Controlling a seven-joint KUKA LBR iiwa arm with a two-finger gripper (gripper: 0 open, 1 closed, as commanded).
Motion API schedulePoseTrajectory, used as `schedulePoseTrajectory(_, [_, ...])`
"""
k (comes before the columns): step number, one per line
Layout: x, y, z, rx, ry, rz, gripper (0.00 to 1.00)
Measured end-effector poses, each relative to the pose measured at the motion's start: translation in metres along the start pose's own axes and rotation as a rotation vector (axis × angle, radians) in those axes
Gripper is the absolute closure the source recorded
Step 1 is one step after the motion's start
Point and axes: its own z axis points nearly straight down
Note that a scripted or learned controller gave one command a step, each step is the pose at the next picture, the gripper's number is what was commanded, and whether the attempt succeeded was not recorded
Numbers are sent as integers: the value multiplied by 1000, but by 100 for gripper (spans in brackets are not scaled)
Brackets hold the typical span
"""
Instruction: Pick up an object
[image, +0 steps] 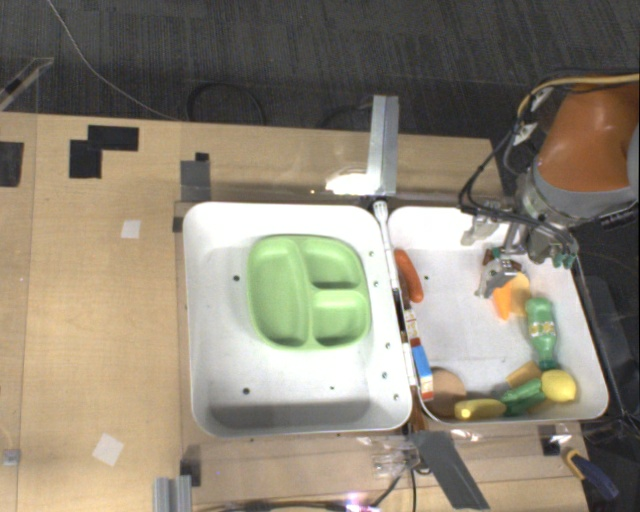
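Camera view first, since that's what I've got: the arm (585, 140) comes in from the right and the gripper (503, 272) sits low over the right bin (440, 225), right at the top edge of a small orange piece (510, 299). Honestly I can't tell how the hand is set. It's a dark tangle up there, so I'm not calling it holding anything.

My guess is the orange piece is the target. It lies just beside a green bottle (541, 333), and that's my first worry: if the hand comes down a bit off, it nudges the bottle or shoves the orange piece sideways instead of trapping it.

Second worry is the wall. The piece lies toward the bin's right side, so a slide could park it against the rim, where the hand would have a hard time getting around it.

The rest of the clutter, a yellow lemon-ish thing (558, 385), a yellow banana-like piece (480, 408) and an orange sausage shape (408, 276) by the divider, lies well apart from the hand, so I'm not fussed about those. The left bin (215, 300) has a green divided tray (305, 290), nowhere near the action.
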Motion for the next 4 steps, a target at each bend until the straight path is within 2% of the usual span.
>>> schedulePoseTrajectory(1, [34,-64,97,3,-4,-69,0])
schedulePoseTrajectory(3, [117,-18,96,4,-11,79,0])
schedulePoseTrajectory(4, [106,-56,96,5,-11,-307,0])
